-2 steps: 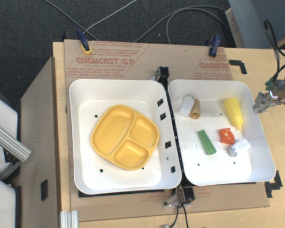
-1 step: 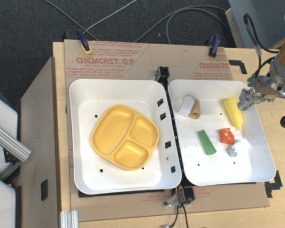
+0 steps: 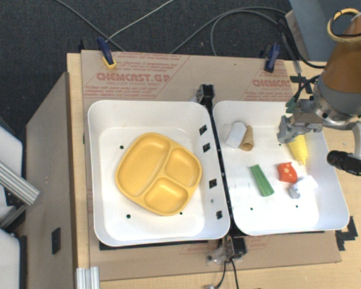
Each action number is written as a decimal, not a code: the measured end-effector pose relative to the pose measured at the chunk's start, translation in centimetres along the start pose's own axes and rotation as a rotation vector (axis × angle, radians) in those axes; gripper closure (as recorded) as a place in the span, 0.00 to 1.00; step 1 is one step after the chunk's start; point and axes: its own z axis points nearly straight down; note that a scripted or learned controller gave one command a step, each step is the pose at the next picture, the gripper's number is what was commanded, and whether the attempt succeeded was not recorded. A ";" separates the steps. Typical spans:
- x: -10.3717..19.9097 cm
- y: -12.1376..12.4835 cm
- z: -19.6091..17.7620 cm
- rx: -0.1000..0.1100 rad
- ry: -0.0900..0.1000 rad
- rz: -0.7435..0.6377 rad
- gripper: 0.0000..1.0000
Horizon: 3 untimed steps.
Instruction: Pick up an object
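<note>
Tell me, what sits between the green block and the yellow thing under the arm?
In the camera view, a small red-orange object lies between the green block and the yellow object.

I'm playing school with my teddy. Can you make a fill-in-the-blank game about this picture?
1. The yellow plate with three sections lies in the ____ bin.
2. The long flat stick in the right bin is coloured ____.
3. The tool is over the ____ bin, right by the yellow object.
4. The small red object lies to the ____ of the green stick.

Missing words: left; green; right; right
</note>
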 end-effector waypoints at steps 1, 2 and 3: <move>5.1 1.3 -0.6 -0.004 0.000 -0.003 1.00; 11.5 1.7 -0.8 -0.004 0.000 -0.003 1.00; 15.8 2.1 -0.4 -0.003 0.000 -0.002 1.00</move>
